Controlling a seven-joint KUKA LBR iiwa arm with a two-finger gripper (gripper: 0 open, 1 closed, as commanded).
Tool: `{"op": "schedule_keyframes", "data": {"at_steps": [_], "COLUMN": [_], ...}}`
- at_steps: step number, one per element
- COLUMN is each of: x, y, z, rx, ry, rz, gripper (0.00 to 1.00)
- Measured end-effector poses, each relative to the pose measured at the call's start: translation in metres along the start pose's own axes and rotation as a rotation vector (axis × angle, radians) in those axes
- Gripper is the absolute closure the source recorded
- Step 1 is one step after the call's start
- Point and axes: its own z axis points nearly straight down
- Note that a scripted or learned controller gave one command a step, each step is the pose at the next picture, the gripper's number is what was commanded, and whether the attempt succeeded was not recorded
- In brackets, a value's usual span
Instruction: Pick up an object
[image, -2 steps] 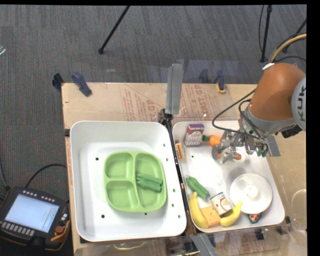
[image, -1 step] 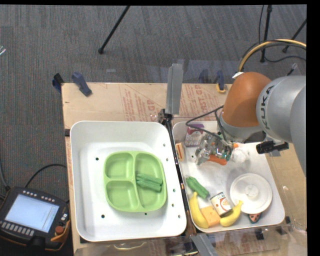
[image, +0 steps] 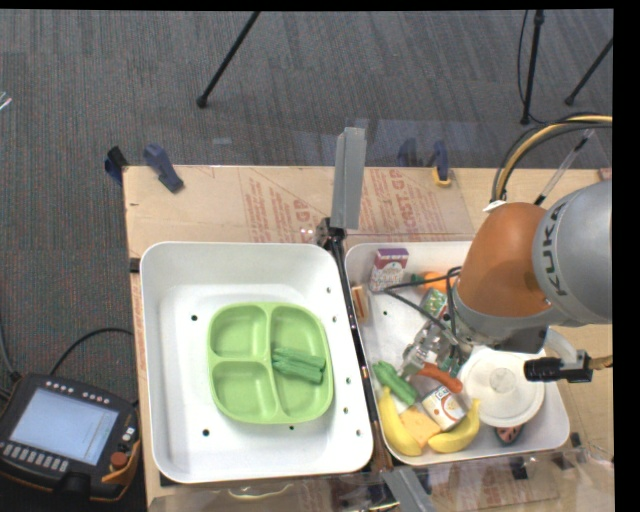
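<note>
We see the gripper (image: 432, 352) low in the right bin (image: 555, 432), over the toy-food pile nr a carrot (image: 441, 378) & bananas (image: 430, 432); can't tell its state. Left bin (image: 165, 300): green tray (image: 240, 375) w/ beans (image: 298, 364).

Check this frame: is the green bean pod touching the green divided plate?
Touching. The camera view shows the green bean pod lying on the green divided plate, across its central divider, no gap between them.

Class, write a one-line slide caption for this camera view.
Robot hand reaches into the right bin of toy food; green tray sits left.
</note>
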Motion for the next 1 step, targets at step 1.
{"op": "schedule_keyframes", "data": {"at_steps": [1], "x": [0.0264], "y": [0.0702], "z": [-0.1045], "rx": [-0.007], "ry": [-0.008], "rz": [-0.027], "gripper": [1.00]}}
